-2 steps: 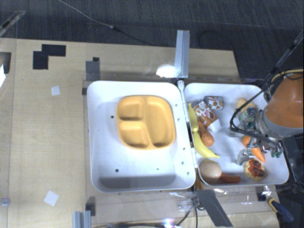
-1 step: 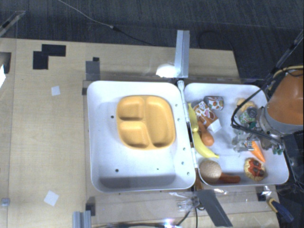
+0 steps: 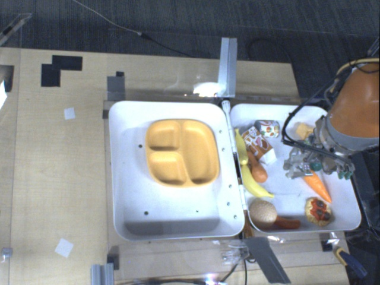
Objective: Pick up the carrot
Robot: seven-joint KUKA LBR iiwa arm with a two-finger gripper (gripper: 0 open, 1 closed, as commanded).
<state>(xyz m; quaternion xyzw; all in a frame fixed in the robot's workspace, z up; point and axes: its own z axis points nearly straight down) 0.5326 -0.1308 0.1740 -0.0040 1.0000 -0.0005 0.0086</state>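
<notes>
Two shallow white plastic bins side by side on a pale wooden bench [image 3: 53,177]. Left bin [image 3: 127,212]: a yellow divided plate with three compartments [image 3: 180,152], set toward the far side. Right bin [image 3: 351,218]: cluttered with toy food. Reaching in from the right, a grey arm with a broad orange band [image 3: 358,108], black cable looped beside it. Below the wrist, the metal two-finger gripper [image 3: 304,166], over the right bin's middle; whether open or closed, cannot tell, the parts too blurred. Just right of and nearer than the gripper, the orange tapered carrot [image 3: 317,186], lying flat, tip pointing near-right, possibly touching the gripper. Along the bin's left wall, a yellow banana [image 3: 254,184].
</notes>
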